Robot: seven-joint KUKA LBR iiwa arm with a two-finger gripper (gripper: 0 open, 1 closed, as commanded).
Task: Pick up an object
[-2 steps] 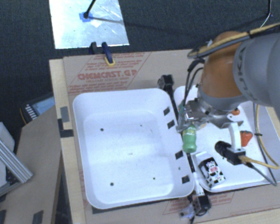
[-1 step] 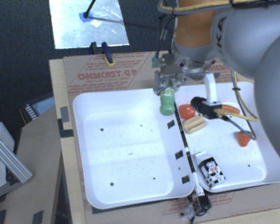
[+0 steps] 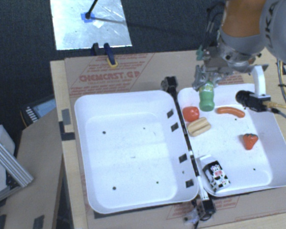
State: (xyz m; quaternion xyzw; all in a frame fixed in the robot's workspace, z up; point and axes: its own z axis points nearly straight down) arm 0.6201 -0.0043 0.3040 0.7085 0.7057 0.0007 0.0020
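Note:
My gripper [image 3: 207, 81] hangs over the far left corner of the right bin [image 3: 277, 145]. A green bottle [image 3: 206, 98] stands upright with its top between the fingers, so the gripper is shut on it. Under and beside the bottle lie a red tomato [image 3: 191, 113] and a tan hot dog bun [image 3: 199, 126]. An orange sausage [image 3: 230, 111] lies to the right of the bottle. A red strawberry [image 3: 250, 141] sits further forward. A black and white cow-patterned box [image 3: 216, 175] rests at the bin's near left corner.
The left bin [image 3: 85, 143] lies beside the right one, with black clips [image 3: 184, 158] along the shared rim. A black fitting with cables [image 3: 251, 100] hangs off the arm over the right bin's far side. A silver sheet [image 3: 90, 20] lies beyond the bench.

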